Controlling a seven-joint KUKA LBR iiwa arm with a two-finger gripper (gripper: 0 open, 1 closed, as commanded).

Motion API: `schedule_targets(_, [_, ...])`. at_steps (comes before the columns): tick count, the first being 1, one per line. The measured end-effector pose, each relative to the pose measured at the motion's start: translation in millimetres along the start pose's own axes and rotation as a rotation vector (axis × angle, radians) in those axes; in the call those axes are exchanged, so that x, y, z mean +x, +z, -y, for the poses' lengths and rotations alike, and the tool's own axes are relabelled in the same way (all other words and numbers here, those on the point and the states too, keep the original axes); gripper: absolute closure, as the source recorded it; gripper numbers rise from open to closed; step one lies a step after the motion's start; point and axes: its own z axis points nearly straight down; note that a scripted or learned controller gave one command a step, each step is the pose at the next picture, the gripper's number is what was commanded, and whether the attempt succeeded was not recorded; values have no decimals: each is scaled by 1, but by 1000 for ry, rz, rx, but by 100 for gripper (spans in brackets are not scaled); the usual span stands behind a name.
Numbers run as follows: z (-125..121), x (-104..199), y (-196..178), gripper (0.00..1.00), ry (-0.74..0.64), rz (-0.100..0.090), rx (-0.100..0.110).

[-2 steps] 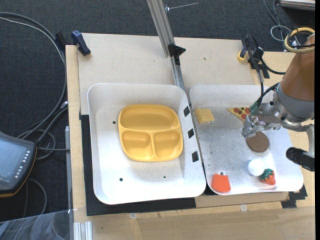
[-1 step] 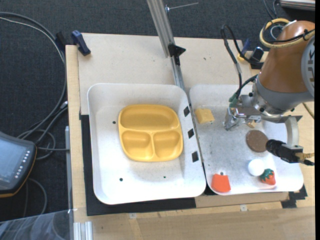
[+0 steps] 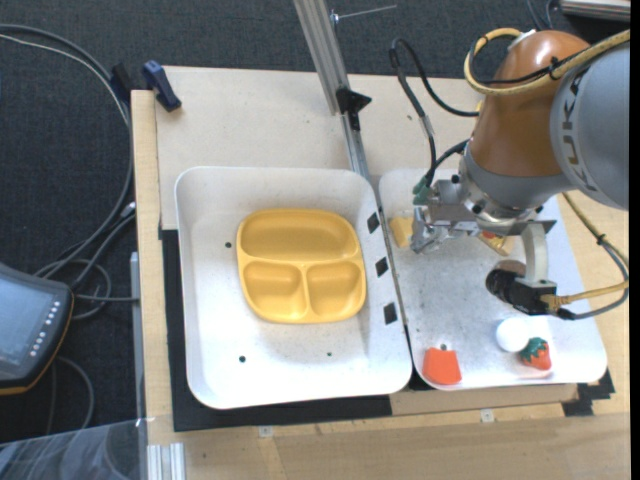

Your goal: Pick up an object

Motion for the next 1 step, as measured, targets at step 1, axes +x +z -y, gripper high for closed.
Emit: schedule_targets(1, [-34, 39, -3, 100, 1, 0, -1])
